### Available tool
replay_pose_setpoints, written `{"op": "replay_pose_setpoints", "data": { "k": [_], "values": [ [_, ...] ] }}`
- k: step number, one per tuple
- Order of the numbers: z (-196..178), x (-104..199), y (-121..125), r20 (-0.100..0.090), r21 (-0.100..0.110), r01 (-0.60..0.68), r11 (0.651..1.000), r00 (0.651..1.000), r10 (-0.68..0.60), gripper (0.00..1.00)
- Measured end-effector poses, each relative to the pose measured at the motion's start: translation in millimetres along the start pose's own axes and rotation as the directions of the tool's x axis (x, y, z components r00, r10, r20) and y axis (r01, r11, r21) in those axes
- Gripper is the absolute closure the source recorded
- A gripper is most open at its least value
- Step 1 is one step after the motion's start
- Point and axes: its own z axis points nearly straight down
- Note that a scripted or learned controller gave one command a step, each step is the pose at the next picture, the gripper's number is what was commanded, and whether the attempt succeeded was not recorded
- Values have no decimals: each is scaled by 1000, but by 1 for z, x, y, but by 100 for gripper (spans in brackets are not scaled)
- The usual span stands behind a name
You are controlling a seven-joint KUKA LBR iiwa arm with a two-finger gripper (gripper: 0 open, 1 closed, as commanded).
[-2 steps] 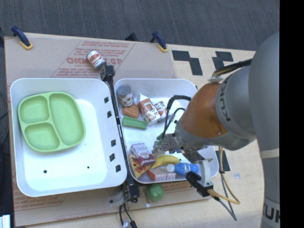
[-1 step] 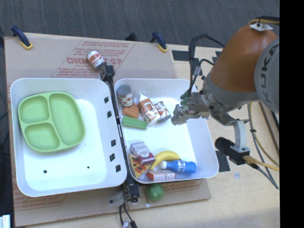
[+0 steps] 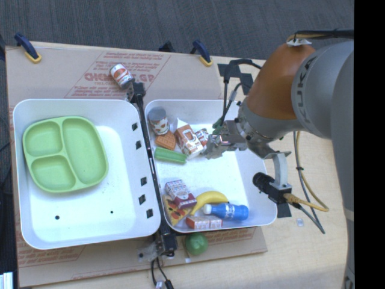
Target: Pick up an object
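My gripper [image 3: 215, 146] hangs low over the right bin [image 3: 252, 179], its tip beside a red-and-white carton [image 3: 190, 140] near the bin's upper middle. An orange waffle-like piece [image 3: 166, 142] and a green stick [image 3: 171, 156] lie just left of the carton. A small can [image 3: 159, 122] stands in the bin's top left corner. Toward the front lie a banana [image 3: 210, 198], a blue bottle [image 3: 230, 211], a small milk carton [image 3: 177, 189] and red packets [image 3: 201, 223]. The arm's bulk hides the fingertips.
The left bin [image 3: 90, 221] holds a green divided plate [image 3: 64, 154]. A soup can [image 3: 121, 75] lies on the cardboard behind the bins. A green ball [image 3: 195, 243] sits outside the right bin's front edge. Blue clamps [image 3: 202, 52] hold the board.
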Motion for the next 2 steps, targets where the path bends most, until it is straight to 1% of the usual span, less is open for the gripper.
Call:
{"op": "replay_pose_setpoints", "data": {
  "k": [1,2],
  "values": [
    [-26,11,-7,0,-3,1,1000,1000,-1,100],
    [16,6,32,1,0,3,1000,1000,-3,100]
  ]
}}
